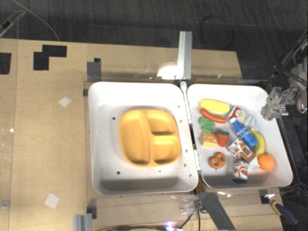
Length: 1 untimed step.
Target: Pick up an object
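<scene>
Two white bins on a wooden counter [43, 143], claw at the far right.

Left bin [103, 129]: one yellow divided tray [149, 136], centred. Right bin [276, 177]: toy foods crowded together, among them a hot dog [214, 109], green piece [207, 124], cheese wedge [209, 139], pretzel [217, 160], blue carton [244, 133], banana [260, 142], orange [266, 162]. Claw [275, 105]: above the right bin's upper right rim, gripping nothing; whether open or closed cannot be told.

Arm [301, 88] cut off by right edge; banana [260, 142] partly hidden under blue carton [244, 134].
</scene>
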Motion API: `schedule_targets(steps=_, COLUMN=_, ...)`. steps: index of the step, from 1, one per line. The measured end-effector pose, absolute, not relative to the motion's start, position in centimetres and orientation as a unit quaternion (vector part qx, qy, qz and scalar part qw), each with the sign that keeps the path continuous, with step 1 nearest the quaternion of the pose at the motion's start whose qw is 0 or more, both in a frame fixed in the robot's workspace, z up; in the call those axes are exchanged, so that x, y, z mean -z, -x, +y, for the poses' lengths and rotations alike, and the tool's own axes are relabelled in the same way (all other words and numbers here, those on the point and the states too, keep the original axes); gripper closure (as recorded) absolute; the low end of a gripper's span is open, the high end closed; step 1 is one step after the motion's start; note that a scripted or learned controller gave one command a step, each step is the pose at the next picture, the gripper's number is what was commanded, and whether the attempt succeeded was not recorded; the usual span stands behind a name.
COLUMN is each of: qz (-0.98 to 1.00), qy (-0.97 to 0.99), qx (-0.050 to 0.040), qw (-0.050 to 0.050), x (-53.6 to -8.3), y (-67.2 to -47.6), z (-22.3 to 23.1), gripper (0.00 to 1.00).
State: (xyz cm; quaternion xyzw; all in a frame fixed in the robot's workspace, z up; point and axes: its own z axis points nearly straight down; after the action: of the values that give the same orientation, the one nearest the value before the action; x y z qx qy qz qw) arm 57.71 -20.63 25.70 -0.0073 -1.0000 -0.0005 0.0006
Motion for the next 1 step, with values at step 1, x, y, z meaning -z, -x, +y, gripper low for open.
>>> schedule_targets(steps=1, qz=-1.0, qy=0.006, qx=-0.0011, qw=-0.005, x=-26.3, y=-57.94, z=-20.56, gripper=0.0)
